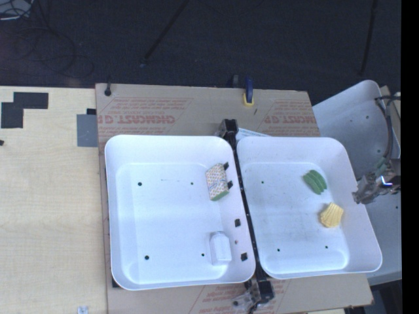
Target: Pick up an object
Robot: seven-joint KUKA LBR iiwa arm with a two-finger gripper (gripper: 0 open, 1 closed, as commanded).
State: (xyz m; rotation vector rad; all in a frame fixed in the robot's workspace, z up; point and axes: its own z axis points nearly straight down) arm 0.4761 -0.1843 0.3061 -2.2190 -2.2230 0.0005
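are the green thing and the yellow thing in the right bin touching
Apart. The camera view shows bare white bin floor between the green thing and the yellow thing, which lies below it in the right bin.

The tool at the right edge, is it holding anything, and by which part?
Nothing is held. The tool sits outside the right bin, apart from the green piece and yellow piece lying inside.
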